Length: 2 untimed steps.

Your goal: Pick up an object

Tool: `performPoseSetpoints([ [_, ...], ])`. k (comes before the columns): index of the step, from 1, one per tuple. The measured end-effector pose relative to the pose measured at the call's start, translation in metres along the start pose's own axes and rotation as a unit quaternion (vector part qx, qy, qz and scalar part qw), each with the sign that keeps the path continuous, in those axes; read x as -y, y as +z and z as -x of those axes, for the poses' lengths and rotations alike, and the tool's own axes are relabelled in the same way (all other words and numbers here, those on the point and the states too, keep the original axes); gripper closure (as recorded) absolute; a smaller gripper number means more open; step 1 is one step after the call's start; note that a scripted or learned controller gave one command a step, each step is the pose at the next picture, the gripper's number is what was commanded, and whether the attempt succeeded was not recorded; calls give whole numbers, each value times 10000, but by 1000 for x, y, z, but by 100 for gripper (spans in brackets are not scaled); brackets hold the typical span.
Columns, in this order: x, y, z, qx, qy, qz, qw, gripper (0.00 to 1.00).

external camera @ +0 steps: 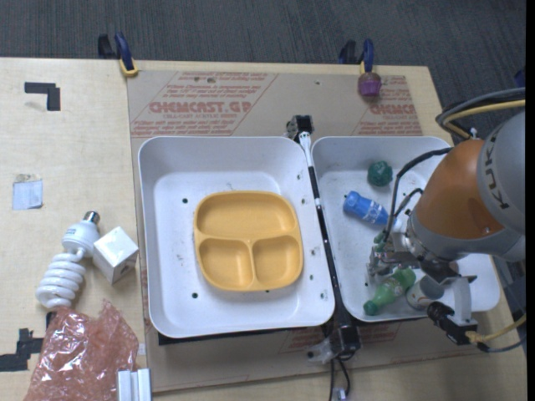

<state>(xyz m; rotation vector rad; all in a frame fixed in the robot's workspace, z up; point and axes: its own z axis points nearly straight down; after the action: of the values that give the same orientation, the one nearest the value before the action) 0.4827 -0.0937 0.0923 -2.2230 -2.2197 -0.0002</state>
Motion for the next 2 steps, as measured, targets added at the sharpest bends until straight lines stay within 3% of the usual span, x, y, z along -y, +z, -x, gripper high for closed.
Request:
performPoseSetpoints([
  [1,4,0,0,1,0,8,10000,0],
  [2,-31,0,0,3,-9,6,10000,0],
])
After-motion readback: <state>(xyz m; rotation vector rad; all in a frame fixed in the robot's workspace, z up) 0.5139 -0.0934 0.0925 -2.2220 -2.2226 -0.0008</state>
